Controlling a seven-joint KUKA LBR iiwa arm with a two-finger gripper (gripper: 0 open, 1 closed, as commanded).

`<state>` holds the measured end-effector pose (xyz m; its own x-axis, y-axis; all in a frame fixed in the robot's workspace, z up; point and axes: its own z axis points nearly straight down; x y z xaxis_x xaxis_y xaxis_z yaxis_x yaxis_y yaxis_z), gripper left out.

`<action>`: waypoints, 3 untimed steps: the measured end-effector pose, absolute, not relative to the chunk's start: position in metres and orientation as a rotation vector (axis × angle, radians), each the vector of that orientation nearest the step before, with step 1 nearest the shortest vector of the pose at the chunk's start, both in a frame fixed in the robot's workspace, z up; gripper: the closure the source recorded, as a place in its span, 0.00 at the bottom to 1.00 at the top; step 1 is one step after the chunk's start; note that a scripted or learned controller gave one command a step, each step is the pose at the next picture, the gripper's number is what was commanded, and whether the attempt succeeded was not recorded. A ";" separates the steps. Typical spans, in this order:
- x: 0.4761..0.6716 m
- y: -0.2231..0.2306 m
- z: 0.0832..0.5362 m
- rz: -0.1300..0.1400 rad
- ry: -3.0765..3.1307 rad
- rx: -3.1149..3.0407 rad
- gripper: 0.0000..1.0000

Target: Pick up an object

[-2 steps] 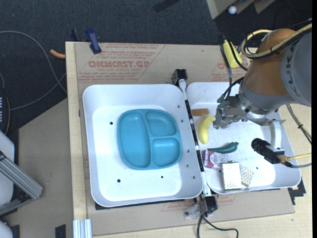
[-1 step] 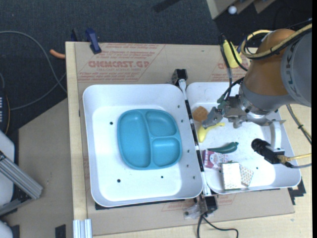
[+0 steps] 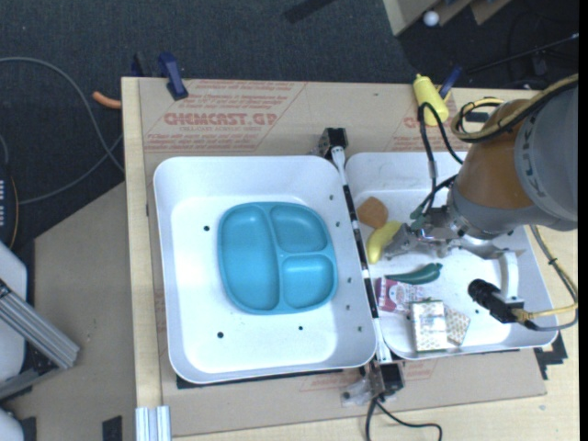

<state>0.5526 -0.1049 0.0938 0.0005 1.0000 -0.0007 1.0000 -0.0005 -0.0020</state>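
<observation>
**Figure: Two-bin bench with the arm over the right bin**

Near left, a metal rail (image 3: 37, 333) lies off the bench corner. The bench (image 3: 230, 118) has a pale board top printed with red lettering and bears two white bins side by side. The left bin (image 3: 193, 333) holds a blue divided plate (image 3: 276, 254).

In the right bin (image 3: 395, 177), from near to far, lie:
- a crinkled packet (image 3: 432, 325)
- a red-and-white wrapper (image 3: 397, 294)
- a green pod (image 3: 415, 272)
- a yellow banana (image 3: 381, 240)
- a brown round piece (image 3: 372, 212)

The gripper (image 3: 424, 230) hangs low over this bin, just right of the banana and above the pod. Whether it is apart or together cannot be told, and nothing is seen held. The arm (image 3: 514, 173) enters from the right.

At the far edge of the bench sit a blue clamp (image 3: 172, 74) and a yellow-handled clamp (image 3: 429, 99). Beyond them lies dark carpet (image 3: 230, 16).
</observation>
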 end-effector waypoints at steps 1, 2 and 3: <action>0.523 -0.106 0.084 0.002 -2.220 -2.221 0.00; 0.551 -0.092 0.084 -0.001 -2.223 -2.221 0.00; 0.666 -0.102 0.084 0.004 -2.220 -2.218 0.00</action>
<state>0.6657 -0.1015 0.0840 -0.0007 1.0000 0.0006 1.0000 0.0007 -0.0041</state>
